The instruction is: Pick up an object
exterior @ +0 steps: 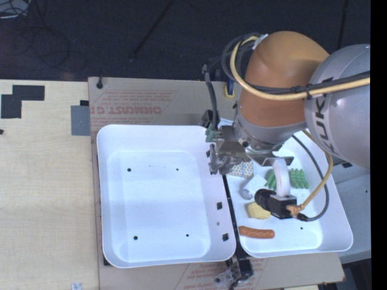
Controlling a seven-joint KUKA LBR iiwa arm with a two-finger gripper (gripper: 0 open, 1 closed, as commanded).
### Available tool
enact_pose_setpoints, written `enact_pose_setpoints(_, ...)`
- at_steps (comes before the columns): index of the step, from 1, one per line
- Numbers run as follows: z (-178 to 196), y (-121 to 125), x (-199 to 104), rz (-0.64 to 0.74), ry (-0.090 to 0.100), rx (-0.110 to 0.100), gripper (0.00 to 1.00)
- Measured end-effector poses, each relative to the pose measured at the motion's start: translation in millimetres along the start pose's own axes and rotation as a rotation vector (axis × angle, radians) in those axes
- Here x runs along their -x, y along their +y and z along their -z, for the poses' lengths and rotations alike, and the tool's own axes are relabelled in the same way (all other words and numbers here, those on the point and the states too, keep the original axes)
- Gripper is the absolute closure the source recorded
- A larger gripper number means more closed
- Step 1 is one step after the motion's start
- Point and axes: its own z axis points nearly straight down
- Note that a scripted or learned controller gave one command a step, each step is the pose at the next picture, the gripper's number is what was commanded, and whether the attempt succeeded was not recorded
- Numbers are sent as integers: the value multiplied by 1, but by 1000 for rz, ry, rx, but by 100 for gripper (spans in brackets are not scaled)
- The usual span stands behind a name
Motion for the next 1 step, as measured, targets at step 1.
enact_pose_setpoints(1, 15, -40, 86, -13, -1, 12, 100)
